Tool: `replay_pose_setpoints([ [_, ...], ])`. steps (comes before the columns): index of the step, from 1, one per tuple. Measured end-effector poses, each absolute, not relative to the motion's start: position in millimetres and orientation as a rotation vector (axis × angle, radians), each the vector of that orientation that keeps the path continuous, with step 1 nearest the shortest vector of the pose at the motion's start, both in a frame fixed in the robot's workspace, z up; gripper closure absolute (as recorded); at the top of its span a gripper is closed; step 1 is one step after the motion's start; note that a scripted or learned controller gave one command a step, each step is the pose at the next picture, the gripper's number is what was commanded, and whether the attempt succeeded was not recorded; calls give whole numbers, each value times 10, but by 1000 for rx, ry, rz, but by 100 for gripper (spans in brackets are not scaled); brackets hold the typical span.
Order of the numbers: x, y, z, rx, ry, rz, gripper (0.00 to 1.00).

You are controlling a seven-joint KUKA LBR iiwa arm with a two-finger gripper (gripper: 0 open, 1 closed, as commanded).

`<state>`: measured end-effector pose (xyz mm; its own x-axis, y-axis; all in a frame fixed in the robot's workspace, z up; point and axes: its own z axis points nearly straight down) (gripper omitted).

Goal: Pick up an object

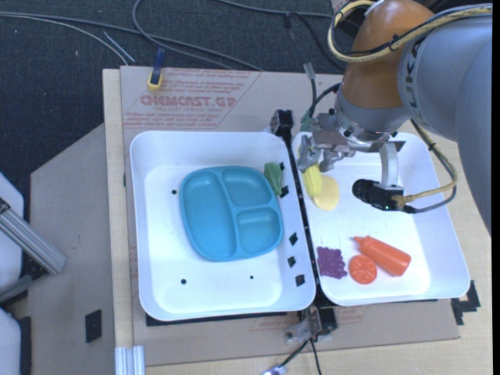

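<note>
Claw [319,161] is low over the back-left corner of the right bin [426,225], close to the wall shared with the left bin [156,233]. Metal hardware, cluttered from this angle, so I can't tell whether it's wide or narrow. Nothing visibly held.

Nearest pick candidate is the yellow piece [321,188], lying on the bin floor just below the claw and touching or nearly touching it. It's smooth, looks like plastic, and has no sharp edges. The end toward the claw is slimmer and greener-yellow, and the end away from it is a fatter, paler, rounded lump. Its long axis runs from the back-left toward the front-right of the bin, slightly off parallel with the dividing wall.

Further out in the same bin, near the front: a knobbly purple cluster [331,262], a flat round red-orange disc [362,269], and a tapered orange carrot shape [384,255] touching the disc, lying roughly crosswise.

In the left bin: a glossy blue divided plate [232,212] with rounded corners and three compartments, lying flat in the middle. A small green piece [273,176] sits against the right-hand wall, beside the plate.

Both bins are shallow white plastic, sitting on a printed cardboard sheet [195,100] on the desk. The arm [445,61] is grey with an orange dome.
</note>
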<state>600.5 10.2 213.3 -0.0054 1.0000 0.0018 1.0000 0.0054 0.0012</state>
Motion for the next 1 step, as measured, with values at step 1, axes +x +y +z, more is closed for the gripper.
replay_pose_setpoints([
  [1, 5903, 680, 2101, -2211, -2225, 0, 100],
])
